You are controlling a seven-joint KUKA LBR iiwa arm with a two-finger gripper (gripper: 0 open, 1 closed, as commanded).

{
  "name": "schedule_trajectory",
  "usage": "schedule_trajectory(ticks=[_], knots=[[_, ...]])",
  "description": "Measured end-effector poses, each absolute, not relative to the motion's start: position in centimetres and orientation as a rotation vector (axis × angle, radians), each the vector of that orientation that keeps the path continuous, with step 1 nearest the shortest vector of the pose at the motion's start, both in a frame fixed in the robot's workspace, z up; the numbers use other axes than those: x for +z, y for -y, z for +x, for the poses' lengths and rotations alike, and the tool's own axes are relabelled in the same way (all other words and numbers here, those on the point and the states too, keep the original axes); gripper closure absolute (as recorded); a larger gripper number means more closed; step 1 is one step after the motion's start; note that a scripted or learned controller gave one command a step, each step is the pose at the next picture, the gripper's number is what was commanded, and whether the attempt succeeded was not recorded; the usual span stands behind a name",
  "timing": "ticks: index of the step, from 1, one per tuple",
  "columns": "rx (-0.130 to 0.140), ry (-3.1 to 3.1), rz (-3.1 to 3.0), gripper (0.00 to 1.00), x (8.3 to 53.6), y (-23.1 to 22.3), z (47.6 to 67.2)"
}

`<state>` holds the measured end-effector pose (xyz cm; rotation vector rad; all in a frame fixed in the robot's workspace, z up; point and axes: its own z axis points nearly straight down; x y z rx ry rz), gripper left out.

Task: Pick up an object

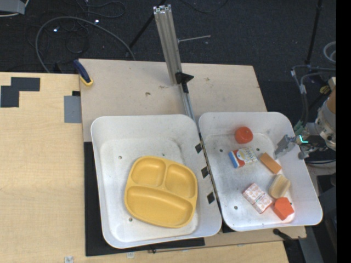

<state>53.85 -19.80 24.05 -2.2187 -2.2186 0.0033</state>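
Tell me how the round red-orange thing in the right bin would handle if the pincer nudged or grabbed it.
The red-orange ball looks round, so it would probably roll if nudged. It sits apart from the other items on the right bin, so little would stop it. Its curved sides may slip from two fingers.

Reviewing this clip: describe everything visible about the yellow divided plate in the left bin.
The yellow plate looks like matte plastic, a rounded rectangle with three compartments: two smaller ones toward the far side, one long one nearer the camera. It lies flat and upright on the left bin's floor, turned slightly askew, and its compartments hold nothing. Only the bin touches it.
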Motion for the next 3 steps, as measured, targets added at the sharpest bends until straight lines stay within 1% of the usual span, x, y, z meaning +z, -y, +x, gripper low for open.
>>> schedule_trajectory(ticks=[1, 2, 3], knots=[[0.002, 2.22, -2.219, 0.0, 24.1, 19.8, 53.9], [0.005, 2.217, -2.218, 0.0, 19.5, 20.5, 53.8], [0.005, 2.216, -2.216, 0.0, 14.9, 19.8, 53.8]])
